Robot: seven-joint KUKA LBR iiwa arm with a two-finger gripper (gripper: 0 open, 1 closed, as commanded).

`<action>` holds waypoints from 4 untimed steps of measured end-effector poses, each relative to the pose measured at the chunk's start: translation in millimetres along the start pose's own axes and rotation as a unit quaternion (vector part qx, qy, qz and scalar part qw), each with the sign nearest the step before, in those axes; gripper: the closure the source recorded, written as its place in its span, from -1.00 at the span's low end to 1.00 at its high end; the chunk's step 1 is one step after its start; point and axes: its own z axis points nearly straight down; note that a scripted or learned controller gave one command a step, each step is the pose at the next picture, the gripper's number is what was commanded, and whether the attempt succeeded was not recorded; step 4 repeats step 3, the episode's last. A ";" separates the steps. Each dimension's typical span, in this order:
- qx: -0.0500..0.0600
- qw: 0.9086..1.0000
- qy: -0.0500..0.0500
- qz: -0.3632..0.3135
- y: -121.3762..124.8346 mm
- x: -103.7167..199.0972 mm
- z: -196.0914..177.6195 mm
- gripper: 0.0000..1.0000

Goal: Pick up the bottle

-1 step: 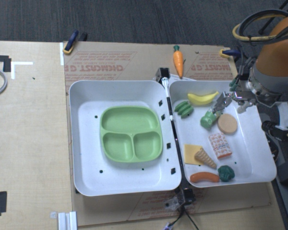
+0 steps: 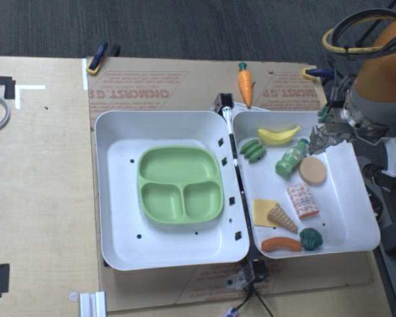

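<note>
The bottle (image 2: 292, 158) lay tilted in the upper part of the right bin (image 2: 356, 197), its cap end toward the far right – close to the banana (image 2: 278, 135) above it, the green pods (image 2: 253, 149) to its left and the round tan disc (image 2: 312, 171) just beside it on the right. Open white floor lay below it, before the cheese wedge (image 2: 264, 212) and the small red box (image 2: 303, 201). The left bin (image 2: 112, 197) held a green divided plate (image 2: 181, 184). The arm reached in from the right over the bin's far-right corner, and the end effector (image 2: 319, 140) hung by the bottle's cap end – whether its grip was open or closed, I cannot tell.
</note>
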 end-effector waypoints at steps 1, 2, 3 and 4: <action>0.001 1.000 0.001 -0.019 -72.9 60.2 -20.9 1.00; 0.001 0.999 0.000 -0.034 -94.1 183.5 -41.8 1.00; 0.001 1.000 0.000 0.018 -100.1 246.0 7.9 1.00; 0.001 1.000 0.000 0.018 -100.1 246.0 7.9 1.00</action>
